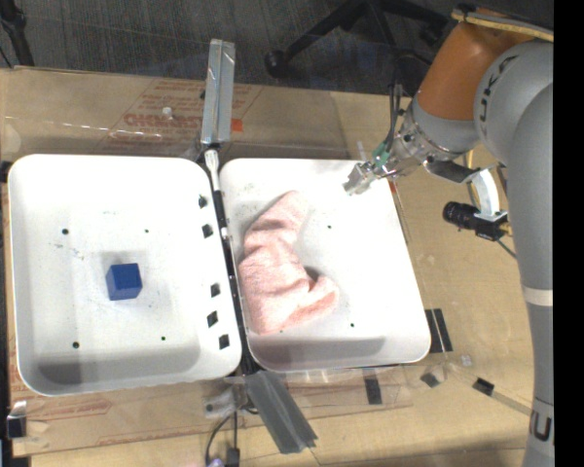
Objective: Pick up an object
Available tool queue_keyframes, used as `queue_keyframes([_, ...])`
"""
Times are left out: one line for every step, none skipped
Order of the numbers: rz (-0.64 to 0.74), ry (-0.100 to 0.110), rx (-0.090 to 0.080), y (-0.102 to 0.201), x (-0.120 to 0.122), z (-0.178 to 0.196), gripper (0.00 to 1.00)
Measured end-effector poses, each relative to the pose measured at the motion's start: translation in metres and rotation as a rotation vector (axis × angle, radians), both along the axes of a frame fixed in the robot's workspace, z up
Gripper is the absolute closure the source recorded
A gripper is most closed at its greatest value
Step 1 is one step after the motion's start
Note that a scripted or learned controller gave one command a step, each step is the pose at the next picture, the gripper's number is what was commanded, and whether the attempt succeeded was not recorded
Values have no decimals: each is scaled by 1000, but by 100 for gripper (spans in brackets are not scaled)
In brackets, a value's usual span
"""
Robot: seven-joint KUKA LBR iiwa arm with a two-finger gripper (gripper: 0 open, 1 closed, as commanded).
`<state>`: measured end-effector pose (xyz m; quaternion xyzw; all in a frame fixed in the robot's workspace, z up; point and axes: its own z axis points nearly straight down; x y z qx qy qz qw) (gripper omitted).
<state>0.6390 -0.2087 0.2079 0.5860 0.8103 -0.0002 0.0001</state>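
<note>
A crumpled pink cloth (277,266) lies in the right bin (380,261), against its left wall. A small blue cube (125,280) sits on the floor of the left bin (39,222). My gripper (362,177) hangs over the right bin's far right corner, up and to the right of the cloth and apart from it. Nothing shows between its fingertips. The arm reaches in from the upper right, with its orange band above the wrist.
A grey metal bar (217,90) stands at the back where the two bins meet. Black clips line the divider between the bins. A dark bracket (282,414) sticks out at the front. Cardboard covers the bench around the bins.
</note>
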Motion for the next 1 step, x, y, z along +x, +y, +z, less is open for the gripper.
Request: queue_keyframes([7,2,0,2,1,9,100])
